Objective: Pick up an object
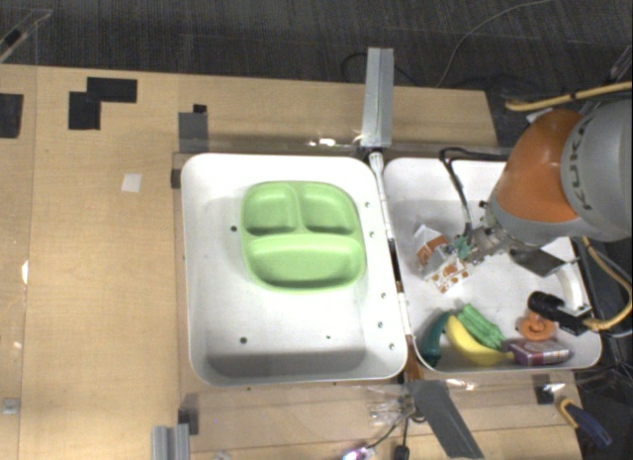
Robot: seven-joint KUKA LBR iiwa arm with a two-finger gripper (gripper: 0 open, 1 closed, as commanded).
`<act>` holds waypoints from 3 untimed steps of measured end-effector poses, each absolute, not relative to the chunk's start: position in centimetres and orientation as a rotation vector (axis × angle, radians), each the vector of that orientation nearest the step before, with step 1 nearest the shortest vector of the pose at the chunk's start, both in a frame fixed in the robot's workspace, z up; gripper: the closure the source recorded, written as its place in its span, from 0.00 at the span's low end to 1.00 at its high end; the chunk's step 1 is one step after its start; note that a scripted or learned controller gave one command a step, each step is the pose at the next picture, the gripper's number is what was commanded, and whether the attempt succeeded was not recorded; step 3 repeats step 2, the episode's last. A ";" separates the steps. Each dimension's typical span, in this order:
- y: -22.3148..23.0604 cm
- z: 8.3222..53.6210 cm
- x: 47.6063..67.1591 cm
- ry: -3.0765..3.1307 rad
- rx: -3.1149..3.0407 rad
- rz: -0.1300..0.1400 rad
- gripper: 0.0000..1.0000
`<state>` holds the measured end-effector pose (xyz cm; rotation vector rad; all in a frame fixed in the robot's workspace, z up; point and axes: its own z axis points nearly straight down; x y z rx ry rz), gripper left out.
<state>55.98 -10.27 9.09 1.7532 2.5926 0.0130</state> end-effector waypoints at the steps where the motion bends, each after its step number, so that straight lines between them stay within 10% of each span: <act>1: -10.1 10.3 56.2 2.591 1.745 0.020 1.00; 2: -4.7 23.1 56.9 2.541 1.839 0.005 1.00; 3: -4.7 23.1 56.9 2.541 1.839 0.005 1.00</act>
